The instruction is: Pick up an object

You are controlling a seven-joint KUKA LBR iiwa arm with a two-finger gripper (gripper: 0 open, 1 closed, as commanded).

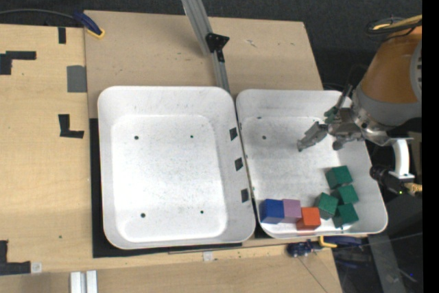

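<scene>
In the right bin [281,98], several small blocks lie along the near edge and right side: a blue block [272,209], a purple block [291,207], an orange block [310,217], and several green blocks [338,177] clustered toward the right corner. My gripper [322,141] hangs over the upper right part of this bin, behind the green blocks and apart from them. Its fingers [307,138] are spread open and point down and left with nothing between them.
The left bin [164,161] sits beside the right one, their rims meeting mid-bench. A slanted metal pole [195,3] runs down to the bins' far junction. The arm's orange band [394,72] fills the right side.
</scene>
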